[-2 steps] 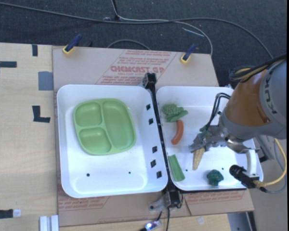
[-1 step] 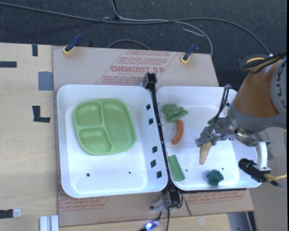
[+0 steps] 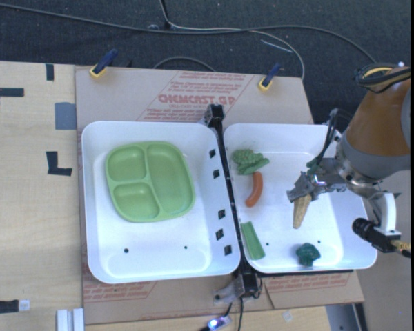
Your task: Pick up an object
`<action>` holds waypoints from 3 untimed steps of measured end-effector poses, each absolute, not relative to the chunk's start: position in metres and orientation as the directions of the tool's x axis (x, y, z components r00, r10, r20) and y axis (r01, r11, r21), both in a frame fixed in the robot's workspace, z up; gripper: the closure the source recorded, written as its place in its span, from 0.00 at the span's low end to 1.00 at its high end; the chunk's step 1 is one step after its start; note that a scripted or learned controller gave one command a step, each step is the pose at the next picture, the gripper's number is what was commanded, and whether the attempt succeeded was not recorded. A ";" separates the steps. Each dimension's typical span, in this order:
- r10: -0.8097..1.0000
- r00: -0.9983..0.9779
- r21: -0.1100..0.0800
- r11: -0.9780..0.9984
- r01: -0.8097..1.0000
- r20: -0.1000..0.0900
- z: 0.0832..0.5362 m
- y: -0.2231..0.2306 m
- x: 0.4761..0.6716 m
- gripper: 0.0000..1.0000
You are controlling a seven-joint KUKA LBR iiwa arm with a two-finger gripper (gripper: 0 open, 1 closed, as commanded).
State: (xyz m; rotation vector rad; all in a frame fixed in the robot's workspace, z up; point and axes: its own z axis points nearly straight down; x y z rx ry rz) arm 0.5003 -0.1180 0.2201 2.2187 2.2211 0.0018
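Note:
The right bin [image 3: 331, 138] holds several toy foods. A tan cone [image 3: 299, 214] lies near its middle, pointing toward the front edge. My gripper [image 3: 305, 189] sits right over the cone's upper, wider end and covers that end; whether it grips the cone is unclear. A leafy green piece [image 3: 248, 161] and an orange-red sausage [image 3: 253, 189] lie to the left by the divider. A green stick [image 3: 252, 240] rests at the front left. A dark green broccoli [image 3: 308, 254] sits at the front, just below the cone's tip.
The left bin [image 3: 96, 254] holds a green divided plate [image 3: 150, 181]. A black divider with clips [image 3: 224, 205] runs between the bins. The arm's grey and orange body [image 3: 376, 133] hangs over the right bin's right side.

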 end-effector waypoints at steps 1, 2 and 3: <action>1.000 -0.006 -0.003 0.006 1.000 0.001 0.210 -0.063 0.511 1.00; 1.000 -0.008 -0.001 0.008 1.000 0.002 0.221 -0.005 0.519 1.00; 1.000 -0.007 -0.001 0.007 1.000 0.001 0.230 0.043 0.533 1.00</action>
